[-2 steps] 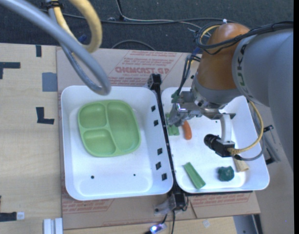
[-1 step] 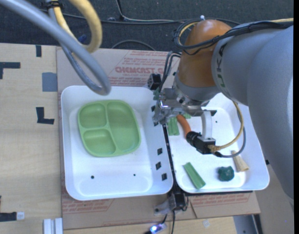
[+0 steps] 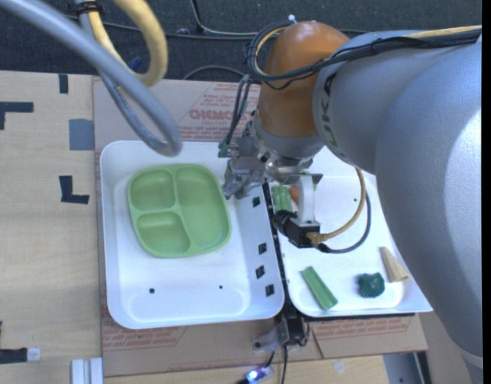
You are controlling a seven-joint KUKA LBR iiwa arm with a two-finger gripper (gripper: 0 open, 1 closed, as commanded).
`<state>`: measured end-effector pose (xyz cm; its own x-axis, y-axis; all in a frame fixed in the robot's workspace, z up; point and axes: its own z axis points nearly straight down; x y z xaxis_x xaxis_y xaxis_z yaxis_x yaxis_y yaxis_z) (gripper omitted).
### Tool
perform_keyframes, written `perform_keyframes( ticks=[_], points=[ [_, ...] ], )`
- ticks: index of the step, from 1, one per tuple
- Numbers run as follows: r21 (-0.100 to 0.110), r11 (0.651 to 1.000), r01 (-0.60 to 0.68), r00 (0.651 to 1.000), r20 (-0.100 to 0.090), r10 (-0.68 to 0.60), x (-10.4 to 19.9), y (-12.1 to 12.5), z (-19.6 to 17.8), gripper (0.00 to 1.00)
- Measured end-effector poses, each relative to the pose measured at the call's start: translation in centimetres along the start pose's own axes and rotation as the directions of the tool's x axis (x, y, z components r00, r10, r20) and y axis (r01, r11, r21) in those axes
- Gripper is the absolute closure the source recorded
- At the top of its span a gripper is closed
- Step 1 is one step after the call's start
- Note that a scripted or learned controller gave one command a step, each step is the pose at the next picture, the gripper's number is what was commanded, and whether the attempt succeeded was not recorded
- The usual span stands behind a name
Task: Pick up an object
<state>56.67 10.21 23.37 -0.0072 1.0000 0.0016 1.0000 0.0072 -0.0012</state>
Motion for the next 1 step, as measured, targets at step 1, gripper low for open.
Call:
perform_keyframes(
  ticks=[1],
  points=[
    [0.001, 1.0, -0.004, 1.0, 0.002, 0.004, -0.33, -0.02, 0.04, 0.0]
  ],
)
